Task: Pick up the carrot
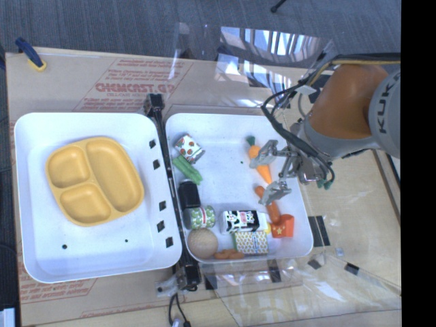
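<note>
Carrot point(259, 162): lies in the right bin point(225, 125), toward its 3 o'clock side, green top pointing to 11 o'clock. Gripper point(269, 170): hangs over the carrot, its two fingers point(267, 151) spread apart, one at the carrot's 12 o'clock and one at its 6 o'clock, nothing held between them. A red block point(283, 226) sits at the carrot's 5 o'clock. Left bin point(27, 251): holds a yellow tray point(93, 180).

Bare bin floor point(221, 152) left of carrot point(257, 161); clutter along the near wall.
</note>
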`<state>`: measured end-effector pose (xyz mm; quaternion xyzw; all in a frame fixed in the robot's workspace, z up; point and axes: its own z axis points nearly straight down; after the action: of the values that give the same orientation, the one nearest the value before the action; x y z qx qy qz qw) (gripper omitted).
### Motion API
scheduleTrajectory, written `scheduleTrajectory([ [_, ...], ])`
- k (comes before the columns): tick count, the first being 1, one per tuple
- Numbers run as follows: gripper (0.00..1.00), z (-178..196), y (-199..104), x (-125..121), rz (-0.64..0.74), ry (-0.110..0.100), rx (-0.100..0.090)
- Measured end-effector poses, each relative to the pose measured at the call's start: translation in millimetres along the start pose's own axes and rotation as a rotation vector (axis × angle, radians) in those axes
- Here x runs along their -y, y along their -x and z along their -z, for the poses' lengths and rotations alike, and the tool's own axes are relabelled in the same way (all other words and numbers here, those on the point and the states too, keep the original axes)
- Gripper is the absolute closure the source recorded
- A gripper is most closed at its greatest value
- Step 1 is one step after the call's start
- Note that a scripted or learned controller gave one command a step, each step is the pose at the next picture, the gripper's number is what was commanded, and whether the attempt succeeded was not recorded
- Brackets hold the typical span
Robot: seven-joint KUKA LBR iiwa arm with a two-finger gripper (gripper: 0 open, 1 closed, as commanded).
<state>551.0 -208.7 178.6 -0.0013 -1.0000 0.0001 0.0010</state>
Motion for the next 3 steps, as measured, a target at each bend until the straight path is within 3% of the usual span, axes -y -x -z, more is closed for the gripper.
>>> scheduleTrajectory([
  [1,0.00,-88,52,0,-0.008,0.001,0.002],
  [2,1.00,-74,55,-1,0.001,-0.002,0.010],
  [3,1.00,24,109,2,0.072,-0.005,0.016],
])
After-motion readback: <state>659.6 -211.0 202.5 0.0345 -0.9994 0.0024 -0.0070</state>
